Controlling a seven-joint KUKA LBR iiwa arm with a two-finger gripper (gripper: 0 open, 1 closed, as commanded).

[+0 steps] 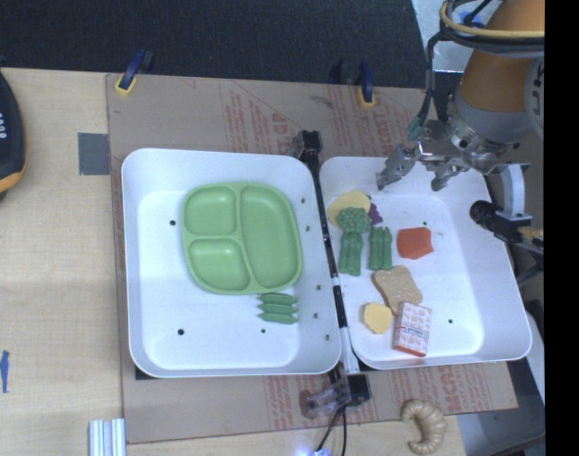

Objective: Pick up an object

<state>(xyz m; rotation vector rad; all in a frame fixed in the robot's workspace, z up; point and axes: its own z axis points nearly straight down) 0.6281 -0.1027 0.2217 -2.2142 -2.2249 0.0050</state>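
Toy food items fill the right bin (498, 335), all lying below and clear of the gripper. Nearest the camera, outside the bins, a croissant (426, 424) rests on the cardboard sheet (222, 112). Inside the right bin, a red-and-white packet (413, 330) lies at the front, a yellow piece (376, 317) touching its left side and a bread slice (396, 286) just behind. Farther back sit two green vegetable sticks (364, 249), a red piece (415, 242), a broccoli floret (353, 219) and a yellow wedge (347, 202). In the left bin (142, 255), a green divided plate (241, 237) lies with a green bean pod (278, 308) at its front edge.

The gripper (414, 177) hangs above the back edge of the right bin, its two fingers (392, 172) spread apart with nothing between them, touching none of the food. The arm (498, 65) comes in from the right, wrist pointing downward over the bin's rear rim
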